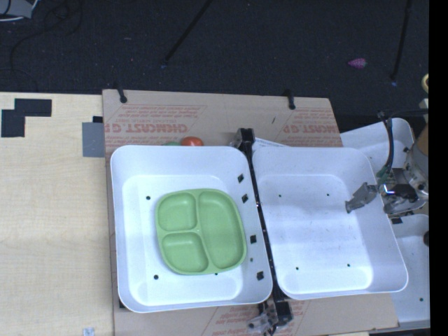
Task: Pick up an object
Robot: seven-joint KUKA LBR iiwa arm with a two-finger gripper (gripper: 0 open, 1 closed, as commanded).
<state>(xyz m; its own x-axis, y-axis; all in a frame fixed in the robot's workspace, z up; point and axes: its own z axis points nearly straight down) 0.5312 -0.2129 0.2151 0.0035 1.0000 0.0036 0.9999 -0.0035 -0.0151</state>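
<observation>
Pale green three-compartment plate (pixel 201 231), flat in left bin (pixel 133 187), claw (pixel 364 196) grip unclear

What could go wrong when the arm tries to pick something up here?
The green plate lies flat in the left bin, so two fingers may slide off its low rim. The gripper sits at the right bin's far edge, so it must cross the divider between the bins and could clip it. A small orange thing lies outside the bins, likely hard to reach.
</observation>
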